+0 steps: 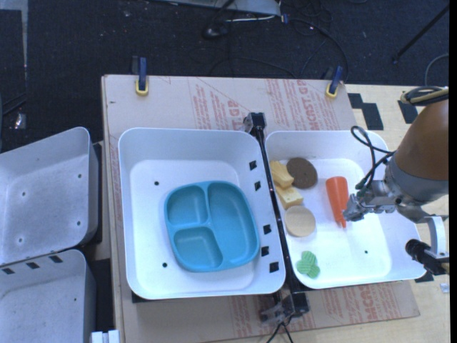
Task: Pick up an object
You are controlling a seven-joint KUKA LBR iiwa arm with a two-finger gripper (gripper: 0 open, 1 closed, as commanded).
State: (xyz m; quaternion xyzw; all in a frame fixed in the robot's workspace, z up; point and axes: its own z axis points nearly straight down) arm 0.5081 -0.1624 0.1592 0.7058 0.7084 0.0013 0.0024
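Two white bins sit side by side on my bench. Nearest in the right bin (371,266) lies a green piece (308,264), then a tan disc (300,221). My gripper (355,211) hovers beside the orange carrot (337,199); I cannot tell its opening. I judge the approach underway; next comes centring over it.

So there was just one fixed camera, mounted above the bench (214,106) and looking down at a slant; it sat far enough back to catch the left bin (143,148) and right bin (371,263) whole, plus dark floor beyond; the arm (428,156) came in from the right.
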